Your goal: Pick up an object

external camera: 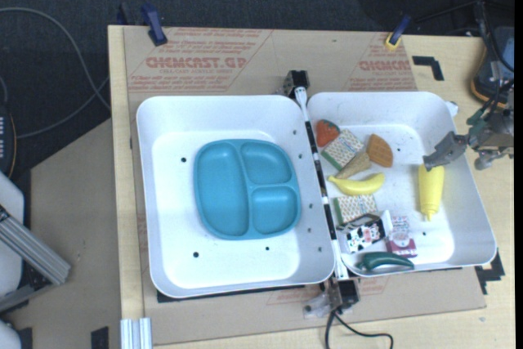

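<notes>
Yellow bottle (430, 190) lay in right bin (466, 218), right of banana (356, 185). Blue plate (247, 189) sat in left bin (163, 176). Gripper (448, 149) hovered just beyond bottle's far end; opening unclear, nothing visibly held.

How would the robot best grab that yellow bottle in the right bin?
Probably across the middle of the yellow bottle, coming straight down from above. It lies flat and lengthwise with bare bin floor on both long sides, so the pincer could straddle its narrow width.

Right bin's (470, 212) middle lies open between yellow bottle (431, 189) and banana (356, 185).
</notes>
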`<state>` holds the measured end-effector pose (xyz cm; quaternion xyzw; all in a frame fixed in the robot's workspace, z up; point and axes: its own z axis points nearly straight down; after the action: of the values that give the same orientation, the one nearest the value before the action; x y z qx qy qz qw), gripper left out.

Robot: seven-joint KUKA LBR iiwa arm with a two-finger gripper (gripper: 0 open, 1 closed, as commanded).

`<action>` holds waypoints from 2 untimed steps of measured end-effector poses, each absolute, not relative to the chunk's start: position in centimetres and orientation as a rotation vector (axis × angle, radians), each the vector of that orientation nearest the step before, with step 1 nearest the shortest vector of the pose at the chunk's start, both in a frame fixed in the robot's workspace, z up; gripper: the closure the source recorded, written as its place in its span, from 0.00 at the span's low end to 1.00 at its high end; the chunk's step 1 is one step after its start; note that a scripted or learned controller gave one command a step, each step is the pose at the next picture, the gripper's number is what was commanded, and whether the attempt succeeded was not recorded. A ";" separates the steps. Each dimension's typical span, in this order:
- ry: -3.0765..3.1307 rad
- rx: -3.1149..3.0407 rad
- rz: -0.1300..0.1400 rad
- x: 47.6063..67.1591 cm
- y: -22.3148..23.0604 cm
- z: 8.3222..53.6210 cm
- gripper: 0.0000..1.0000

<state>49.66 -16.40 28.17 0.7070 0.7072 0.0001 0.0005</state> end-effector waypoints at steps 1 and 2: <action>2.222 2.224 -0.003 52.7 -22.4 16.7 0.00; 2.224 2.222 0.000 53.4 -21.3 8.4 0.00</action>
<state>53.39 -21.30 8.41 0.7068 0.7074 -0.0001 -0.0009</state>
